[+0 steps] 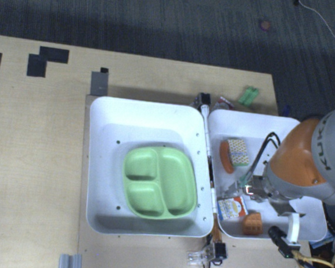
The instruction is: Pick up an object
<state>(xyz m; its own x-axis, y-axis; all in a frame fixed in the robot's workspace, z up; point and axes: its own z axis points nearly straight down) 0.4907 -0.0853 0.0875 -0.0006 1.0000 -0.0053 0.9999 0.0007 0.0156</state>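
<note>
The left bin (101,154) holds a green divided plate (160,181) near its centre. The right bin (256,122) holds an orange-edged sponge (235,154) at its 11 o'clock, a small printed packet (231,208) at 7 o'clock, and an orange block (252,223) just beside it at 6 o'clock. The arm (305,160) covers the bin's 3 o'clock side. A green object (248,96) lies on the bench (29,177) at the right bin's 12 o'clock.

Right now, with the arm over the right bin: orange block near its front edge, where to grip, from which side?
Probably straight from above, closing across the orange block on its two short sides. It lies flat and small on the floor of the right bin, close to the front wall and next to a printed packet, so a sideways approach looks cramped. The gripper is already close by.
</note>
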